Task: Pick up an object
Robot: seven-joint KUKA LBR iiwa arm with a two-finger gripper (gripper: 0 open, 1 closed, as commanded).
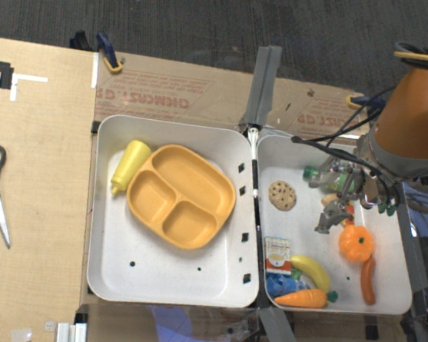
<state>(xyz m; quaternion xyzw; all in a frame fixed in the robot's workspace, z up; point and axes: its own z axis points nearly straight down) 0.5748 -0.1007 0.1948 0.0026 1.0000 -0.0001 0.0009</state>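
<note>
Shallow white plastic right bin [304, 228], smooth, with rounded corners. Inside, near its left wall: round, speckled tan cookie [281, 195]. Toward its right wall: glossy, ribbed orange pumpkin [356, 243] above a slim red sausage [368, 281]. Along its near edge: curved yellow banana [311, 271] and tapered orange carrot [303, 297], crowded and partly overlapping. Above its middle, just left of the pumpkin: metal gripper [334, 212], tangled in cables, spread or closed impossible to make out, touching nothing clearly.
</note>
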